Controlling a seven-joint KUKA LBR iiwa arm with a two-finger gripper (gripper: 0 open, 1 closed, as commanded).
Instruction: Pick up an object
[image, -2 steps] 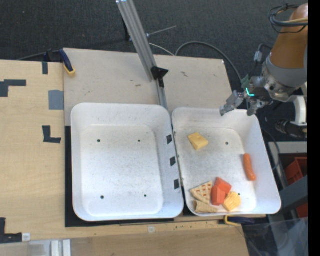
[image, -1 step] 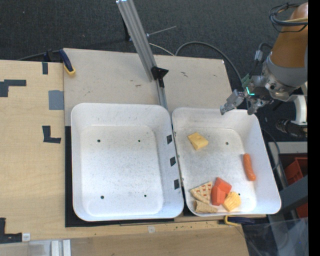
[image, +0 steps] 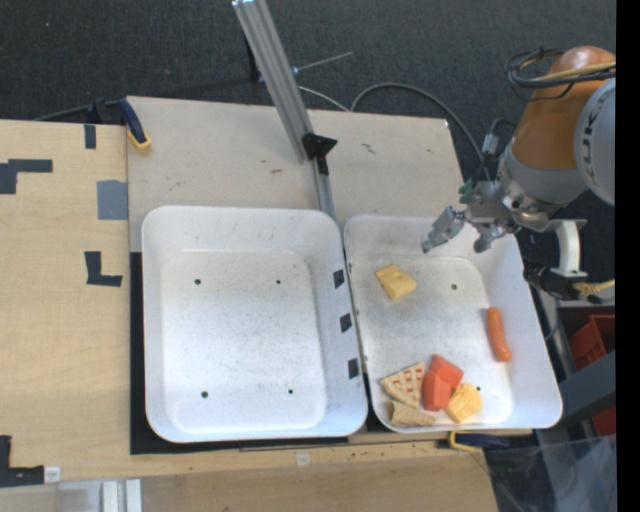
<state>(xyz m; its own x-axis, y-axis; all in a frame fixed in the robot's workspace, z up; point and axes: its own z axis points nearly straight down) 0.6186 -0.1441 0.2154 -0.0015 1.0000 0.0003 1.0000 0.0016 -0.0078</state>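
Two shallow white bins sit side by side on a pale wooden bench, the left bin (image: 240, 320) beyond the gripper's reach side and the right bin (image: 530, 350) under it. Reaching in from the right, the gripper (image: 462, 232) hovers over the right bin's far edge with its fingers spread and nothing between them. Just below and left of it lies a yellow block (image: 396, 282), an orange carrot-like piece (image: 498, 334) lies below and right, and a waffle-patterned piece (image: 404, 384), a red-orange chunk (image: 441, 382) and a yellow corn-like piece (image: 464, 403) cluster well apart at the near edge.
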